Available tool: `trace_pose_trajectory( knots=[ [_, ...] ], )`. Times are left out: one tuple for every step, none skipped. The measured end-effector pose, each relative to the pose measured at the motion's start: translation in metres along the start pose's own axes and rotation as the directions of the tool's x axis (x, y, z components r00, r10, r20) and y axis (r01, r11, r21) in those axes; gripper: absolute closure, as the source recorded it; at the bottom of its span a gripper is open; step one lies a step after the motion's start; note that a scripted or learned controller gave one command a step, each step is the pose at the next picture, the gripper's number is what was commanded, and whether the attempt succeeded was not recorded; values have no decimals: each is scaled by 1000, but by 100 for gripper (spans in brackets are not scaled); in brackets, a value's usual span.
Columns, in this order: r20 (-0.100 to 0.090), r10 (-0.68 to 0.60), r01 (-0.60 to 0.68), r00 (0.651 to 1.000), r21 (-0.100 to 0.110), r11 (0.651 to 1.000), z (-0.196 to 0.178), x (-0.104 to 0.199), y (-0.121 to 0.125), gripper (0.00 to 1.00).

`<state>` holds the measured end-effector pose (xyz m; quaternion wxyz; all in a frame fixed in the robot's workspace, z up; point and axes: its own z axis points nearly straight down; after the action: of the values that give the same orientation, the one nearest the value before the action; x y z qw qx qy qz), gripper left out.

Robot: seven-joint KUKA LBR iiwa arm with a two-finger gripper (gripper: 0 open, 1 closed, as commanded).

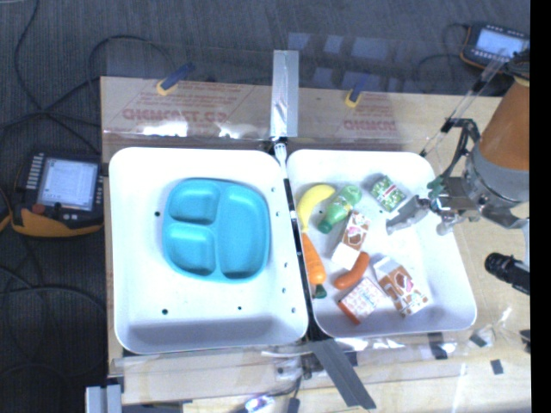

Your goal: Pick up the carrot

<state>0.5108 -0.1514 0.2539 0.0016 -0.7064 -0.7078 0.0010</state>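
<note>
Standing on the pale wooden bench (482, 256): two shallow white plastic bins side by side. Lying in the left bin (138, 317), a bright blue plastic plate with three compartments (215, 228). Reaching over the right bin (448, 312) from the right, the grey arm with the orange band (508, 140), carrying the two-finger tool (415, 214) near the bin's right wall, above the bin floor and well apart from the target. Impossible to tell from this view whether that tool is wide or narrow; nothing visible inside it.

Crowding the right bin, in falling size: a yellow toy banana (312, 200), a green bottle-shaped toy (337, 208), small printed cartons (403, 287), a red-orange sausage toy (351, 271), a green-and-white packet (386, 193).

Lying last and slimmest, the small orange toy carrot with a green stub (314, 264), stretched along the left wall of the right bin, just below the banana, green end pointing to the front.

Judging its handling: probably light, hollow, stiff plastic, smooth and tapered, so likely slipping out toward the thin end. Best taking hold across the thick middle, closing across the long axis. Worth minding the wall just beside it, leaving little room for one finger there.
</note>
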Motion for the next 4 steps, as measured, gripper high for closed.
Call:
trace_pose_trajectory(
  knots=[
    [-1,-259,259,966,0,966,80,43,-14,0],
    [1,-623,623,782,-1,782,69,129,2,0],
    [0,-514,514,858,0,858,71,171,6,0],
    [1,-753,753,658,0,658,71,240,-4,0]
  ],
)
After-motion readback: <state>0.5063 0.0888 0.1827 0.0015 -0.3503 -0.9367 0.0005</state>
